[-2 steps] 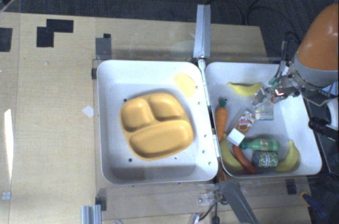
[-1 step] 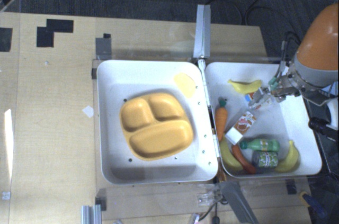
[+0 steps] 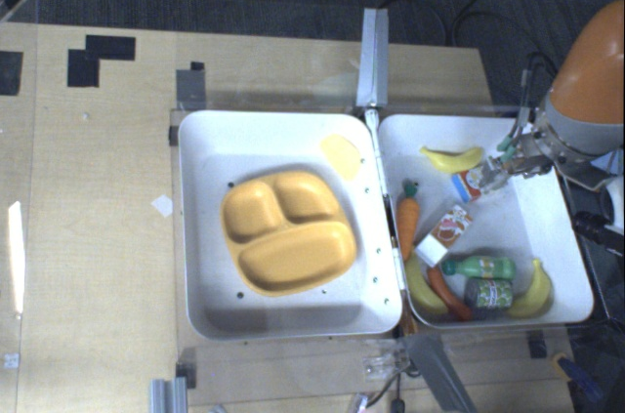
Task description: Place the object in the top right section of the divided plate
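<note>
Now your pincer (image 3: 500,169), grip state unreadable, hovers far right of the divided plate (image 3: 289,230); its top-right section lies left.

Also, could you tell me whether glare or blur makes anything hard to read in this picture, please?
In the camera view, the lighting is soft and even; the divided plate casts a faint shadow in the left bin. The tool looks blurred, and the green bottle label is too small to read.

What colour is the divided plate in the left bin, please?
Yellow all over, seen clearly in the camera view: the divided plate.
</note>
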Controlling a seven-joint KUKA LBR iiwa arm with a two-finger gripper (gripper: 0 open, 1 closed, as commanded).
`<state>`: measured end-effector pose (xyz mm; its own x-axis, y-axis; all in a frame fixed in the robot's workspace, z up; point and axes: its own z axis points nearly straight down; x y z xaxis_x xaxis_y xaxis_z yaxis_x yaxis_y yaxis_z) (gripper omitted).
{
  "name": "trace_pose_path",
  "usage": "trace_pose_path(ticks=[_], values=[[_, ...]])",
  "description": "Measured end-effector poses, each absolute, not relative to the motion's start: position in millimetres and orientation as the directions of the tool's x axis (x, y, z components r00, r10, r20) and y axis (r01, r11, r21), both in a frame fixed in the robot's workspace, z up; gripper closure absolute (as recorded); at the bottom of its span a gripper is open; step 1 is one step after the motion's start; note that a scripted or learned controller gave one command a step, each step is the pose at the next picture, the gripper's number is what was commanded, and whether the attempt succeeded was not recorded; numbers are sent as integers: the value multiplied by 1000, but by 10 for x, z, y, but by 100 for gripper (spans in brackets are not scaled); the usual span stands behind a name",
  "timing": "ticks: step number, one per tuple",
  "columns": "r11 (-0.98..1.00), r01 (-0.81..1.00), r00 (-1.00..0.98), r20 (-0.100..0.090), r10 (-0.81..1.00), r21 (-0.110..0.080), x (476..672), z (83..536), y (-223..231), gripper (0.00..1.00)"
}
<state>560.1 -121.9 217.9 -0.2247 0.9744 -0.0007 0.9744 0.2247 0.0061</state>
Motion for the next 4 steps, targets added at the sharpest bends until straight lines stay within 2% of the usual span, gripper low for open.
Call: trace_pose_path(ticks=[1, 2, 3, 4], values=[[225, 974, -225, -1, 974, 6, 5600, 2179, -1220, 0], [230, 973, -230, -1, 973, 9, 5617, 2282, -1204, 100], [231, 973, -231, -1, 973, 9, 5617, 2281, -1205, 0], [237, 972, -237, -1, 972, 12, 5633, 2385, -1190, 100]])
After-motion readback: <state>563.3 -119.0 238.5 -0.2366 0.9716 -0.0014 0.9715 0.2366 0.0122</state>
